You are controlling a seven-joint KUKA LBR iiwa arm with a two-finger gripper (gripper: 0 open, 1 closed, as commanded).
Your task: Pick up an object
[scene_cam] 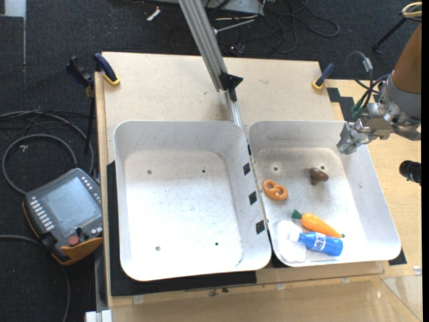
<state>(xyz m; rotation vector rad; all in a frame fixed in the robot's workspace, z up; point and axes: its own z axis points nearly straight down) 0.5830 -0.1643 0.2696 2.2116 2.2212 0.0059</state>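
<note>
My claw [348, 143] hangs over the far right rim of the right bin [375, 200]. I cannot tell whether it is released or clenched; nothing is seen held in it.

Surroundings: a slanted metal strut [204, 35] crosses the bench [167, 86] well to my claw's left and comes down at the seam between the two bins. Yellow-tipped clamps sit at the bench's far corners, one [322, 78] just beyond my claw, the other [106, 69] far to its left. A handheld control pendant [64, 210] lies on the floor, well left of the bench. Cables trail on the dark floor beyond the bench.

Containers: the right bin, below my claw, holds all the objects. A small brown lump [318, 175] lies nearest, just left of and nearer the camera than the claw. A pretzel-shaped piece [275, 190] lies further left, near the dividing wall. An orange carrot [320, 225] lies toward the near edge, touching or just beside a blue bottle [320, 244], which rests against a white flat item [291, 241]. The left bin [177, 200] lies well to the left of my claw.
</note>
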